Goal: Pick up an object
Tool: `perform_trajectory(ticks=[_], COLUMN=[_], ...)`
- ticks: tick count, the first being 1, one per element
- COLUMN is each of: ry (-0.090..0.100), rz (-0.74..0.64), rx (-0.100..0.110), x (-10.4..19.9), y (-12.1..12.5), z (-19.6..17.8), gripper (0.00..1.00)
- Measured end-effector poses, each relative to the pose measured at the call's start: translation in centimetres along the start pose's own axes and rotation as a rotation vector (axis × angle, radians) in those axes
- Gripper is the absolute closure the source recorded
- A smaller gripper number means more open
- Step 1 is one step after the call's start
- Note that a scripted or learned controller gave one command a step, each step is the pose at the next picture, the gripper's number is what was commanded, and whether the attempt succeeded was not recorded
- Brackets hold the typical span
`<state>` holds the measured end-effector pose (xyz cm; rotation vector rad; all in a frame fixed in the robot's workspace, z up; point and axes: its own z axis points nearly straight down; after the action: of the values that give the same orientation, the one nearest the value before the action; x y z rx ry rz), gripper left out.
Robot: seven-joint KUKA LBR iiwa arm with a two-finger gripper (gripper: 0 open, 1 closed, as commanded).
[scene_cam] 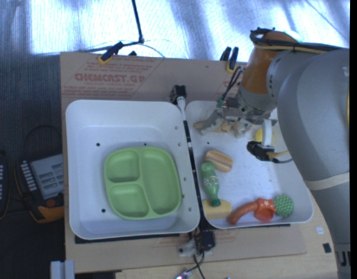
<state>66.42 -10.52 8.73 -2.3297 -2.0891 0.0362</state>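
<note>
So the gripper [224,122] sits near the right bin's [294,214] far edge, fingers look spread, nothing between them. Green bottle [210,182] lies by its left wall, hot dog bun [219,160] just beside.

Camera: single fixed view, mounted above the surface [108,74].
Facing: downward at a slant, taking in both white bins, left bin [85,127] and right bin [282,179].
Range: moderate; whole surface plus surrounding floor visible.
Arm entry: arm [306,97] reaches in from the view's right edge.
</note>
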Motion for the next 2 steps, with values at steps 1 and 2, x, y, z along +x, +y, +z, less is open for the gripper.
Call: perform_trajectory(ticks=[1,2], ry=[0.007,0.002], rz=[0.152,-0.262], rx=[-0.034,-0.030], x=[-7.3,-9.5], y=[-8.0,-6.8], z=[0.0,0.1], gripper=[0.00,0.00])
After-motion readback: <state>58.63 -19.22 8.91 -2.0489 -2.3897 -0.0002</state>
